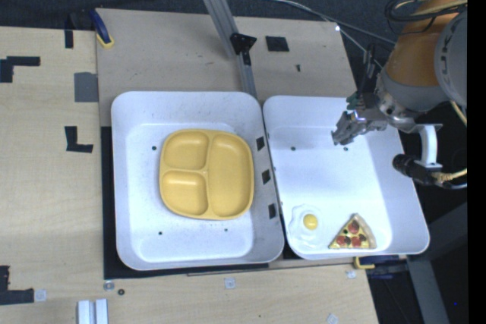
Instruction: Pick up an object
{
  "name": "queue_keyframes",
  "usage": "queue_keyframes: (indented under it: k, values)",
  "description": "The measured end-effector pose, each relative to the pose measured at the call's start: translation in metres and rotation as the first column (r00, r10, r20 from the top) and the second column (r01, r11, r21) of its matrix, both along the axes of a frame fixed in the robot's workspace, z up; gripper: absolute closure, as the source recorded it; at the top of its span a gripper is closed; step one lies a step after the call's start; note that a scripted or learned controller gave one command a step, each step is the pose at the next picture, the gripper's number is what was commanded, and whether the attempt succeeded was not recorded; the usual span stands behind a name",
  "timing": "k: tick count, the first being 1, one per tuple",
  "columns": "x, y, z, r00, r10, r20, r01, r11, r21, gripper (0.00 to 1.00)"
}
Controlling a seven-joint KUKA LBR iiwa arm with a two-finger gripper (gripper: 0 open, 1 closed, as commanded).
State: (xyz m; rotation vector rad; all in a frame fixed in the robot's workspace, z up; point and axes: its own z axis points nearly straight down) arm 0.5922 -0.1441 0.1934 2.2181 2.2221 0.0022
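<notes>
**One fixed camera above the bench**

The camera looks down at a slant from well above, taking in both bins: the left bin (125,163) and the right bin (395,186). The far bench edge lies at the top, and the arm (421,57) enters from the right.

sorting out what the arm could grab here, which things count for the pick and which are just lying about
For the job:
- claw, over the right bin
- fried egg toy, right bin's near edge
- pizza slice toy, beside the egg
- yellow divided plate, in the left bin

Lying about:
- black tape marks on the bench
- cables behind the bins
</notes>
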Motion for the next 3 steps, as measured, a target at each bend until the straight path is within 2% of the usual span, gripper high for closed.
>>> queue_keyframes:
  k: [1, 2, 3]
  values:
    - [0.001, -0.009, 0.058, 1.0, 0.0, 0.002, 0.0, 1.0, -0.001, 1.0]
    - [0.002, -0.009, 0.088, 1.0, 0.0, 0.0, 0.0, 1.0, 0.0, 1.0]
    - [0.009, 0.042, 0.089, 1.0, 0.004, -0.002, -0.004, 1.0, 0.001, 1.0]
